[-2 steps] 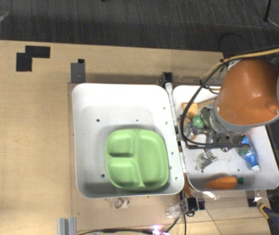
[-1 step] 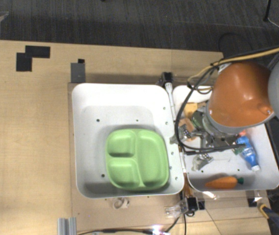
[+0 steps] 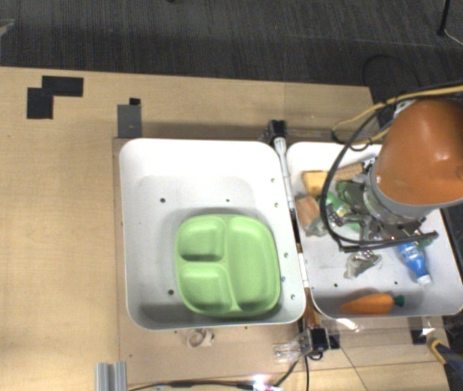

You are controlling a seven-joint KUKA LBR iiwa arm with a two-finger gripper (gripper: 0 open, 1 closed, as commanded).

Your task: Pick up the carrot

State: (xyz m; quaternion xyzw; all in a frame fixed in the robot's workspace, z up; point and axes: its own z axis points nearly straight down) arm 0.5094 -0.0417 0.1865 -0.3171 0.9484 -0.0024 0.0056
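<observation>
Looking down at a slant on the bench, the camera view has the carrot [image 3: 369,303] lying in the right bin [image 3: 451,296], close to its near wall at about six o'clock of that bin. Its long axis runs almost level across the picture, from nine to three o'clock; the orange body lies toward nine and the small green top toward three. The arm, with its orange band [image 3: 428,155], hangs over the middle of the same bin, and the gripper [image 3: 364,259] sits below it, near the carrot but apart from it, at roughly twelve o'clock of the vegetable. How wide the claw stands I cannot tell; cables and shadow crowd it, and nothing shows between it.

A blue tube [image 3: 414,261] lies at about two o'clock of the carrot. The left bin [image 3: 146,169] holds a green divided plate [image 3: 228,261].

To do the pick well, I judge the claw should shift toward six o'clock, centre over the orange body, turn to close across the short width and mind the near wall.
</observation>
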